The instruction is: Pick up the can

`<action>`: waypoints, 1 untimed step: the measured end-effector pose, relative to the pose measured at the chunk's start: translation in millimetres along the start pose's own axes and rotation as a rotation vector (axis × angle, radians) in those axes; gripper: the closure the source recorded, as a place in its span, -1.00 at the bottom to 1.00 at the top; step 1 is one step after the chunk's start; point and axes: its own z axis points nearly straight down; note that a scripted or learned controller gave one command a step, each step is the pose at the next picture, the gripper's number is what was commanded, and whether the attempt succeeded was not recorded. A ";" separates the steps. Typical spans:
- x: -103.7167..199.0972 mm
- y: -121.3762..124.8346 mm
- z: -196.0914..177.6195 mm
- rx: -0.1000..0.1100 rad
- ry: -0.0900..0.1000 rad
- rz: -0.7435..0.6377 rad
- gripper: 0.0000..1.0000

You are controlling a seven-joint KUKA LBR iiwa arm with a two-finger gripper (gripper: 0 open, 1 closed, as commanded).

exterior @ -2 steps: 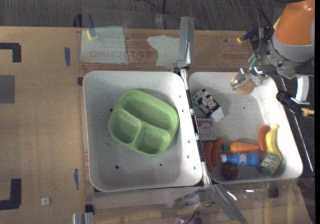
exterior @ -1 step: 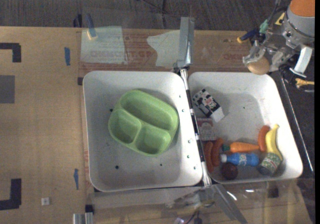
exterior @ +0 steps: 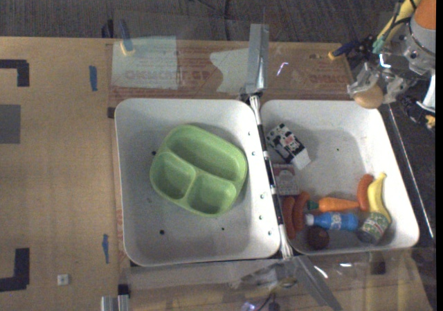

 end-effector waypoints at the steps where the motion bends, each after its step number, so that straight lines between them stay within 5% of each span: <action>1: 28.5 -2.3 37.4 0.001 0.000 0.060 1.00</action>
